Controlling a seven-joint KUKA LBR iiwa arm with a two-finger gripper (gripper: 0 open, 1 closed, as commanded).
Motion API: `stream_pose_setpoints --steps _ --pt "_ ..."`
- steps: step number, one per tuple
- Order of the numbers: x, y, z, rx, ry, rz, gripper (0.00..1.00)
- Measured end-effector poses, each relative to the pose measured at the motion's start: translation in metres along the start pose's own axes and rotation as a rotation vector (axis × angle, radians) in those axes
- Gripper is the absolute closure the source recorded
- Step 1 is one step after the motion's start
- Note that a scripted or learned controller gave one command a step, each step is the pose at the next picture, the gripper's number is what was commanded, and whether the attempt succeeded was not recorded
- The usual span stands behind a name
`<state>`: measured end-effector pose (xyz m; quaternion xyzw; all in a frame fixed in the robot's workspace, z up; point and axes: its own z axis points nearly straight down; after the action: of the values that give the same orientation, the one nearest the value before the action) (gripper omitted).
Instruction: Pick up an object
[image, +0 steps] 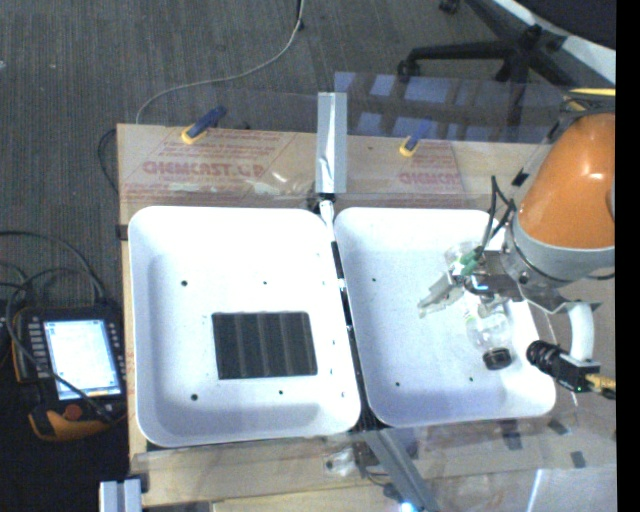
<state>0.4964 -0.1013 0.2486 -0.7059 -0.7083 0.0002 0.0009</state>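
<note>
Watching from my console, I see the arm (572, 195) reaching in from the right over the right bin (400, 260), with the hand (462, 280) low above the bin floor near its right-hand part. Its pale fingers (440, 294) look spread somewhat apart and angled down to the left, and I see nothing between them, so I judge it to be holding nothing yet, though the glare makes this hard to be sure of. Just beside the hand, toward the bin's lower right, lies what looks like a clear plastic object (487, 325) with a small dark cap (497, 357) close to it; I cannot tell whether they are one item or two. The left bin (170, 250) holds a dark ribbed tray (264, 344) lying flat, well apart from the hand. My worry is the clear piece: it is nearly invisible against the white floor, so the program may close beside it rather than around it and come up with nothing. It also looks light and slick, so one finger could nudge it toward the bin wall, where a grasp becomes awkward. The dark cap is small and could squirt out from between the fingers. A black fitting (556, 362) on the arm hangs near the bin's right rim and might catch there if the wrist drops further.
</note>
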Motion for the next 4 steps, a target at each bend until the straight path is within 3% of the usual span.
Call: stream_pose_setpoints --steps 1,2,3,4 --pt "-0.057 0.053 -0.083 -0.002 -0.003 0.133 0.00" --pt "-0.087 0.067 0.006 0.000 -0.001 -0.054 0.00" --pt "-0.122 0.087 0.114 0.000 -0.001 -0.136 0.00" --pt "-0.111 0.103 0.153 -0.003 -0.001 -0.224 0.00"
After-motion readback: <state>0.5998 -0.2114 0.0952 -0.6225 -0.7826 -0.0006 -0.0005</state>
